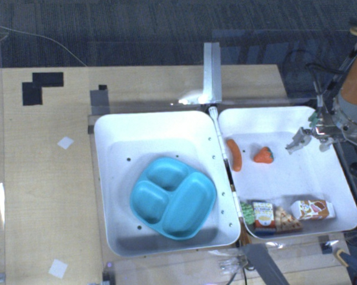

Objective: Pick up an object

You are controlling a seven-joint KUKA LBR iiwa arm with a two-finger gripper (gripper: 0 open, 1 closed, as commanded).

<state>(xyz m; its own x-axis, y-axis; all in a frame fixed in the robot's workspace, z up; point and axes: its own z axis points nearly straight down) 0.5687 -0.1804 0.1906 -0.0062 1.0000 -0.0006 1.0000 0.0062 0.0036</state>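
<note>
In the right bin [333, 177] a small orange-red strawberry-like toy [263, 155] lies near the centre, an orange carrot-like piece [234, 154] at its 9 o'clock against the wall, and 2 printed food packets [266, 215] [311, 209], labels unreadable, along the 6 o'clock edge. The pincer [300, 140] hovers at the toy's 3 o'clock, released and grasping nothing. The left bin [116, 173] on the tabletop [42, 197] bears 1 blue 3-compartment plate [173, 197].

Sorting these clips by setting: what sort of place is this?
Probably a robotics lab bench: two shallow white bins sit side by side, holding a blue divided plastic plate and small orange toy foods, while a grey arm's gripper reaches in.
</note>
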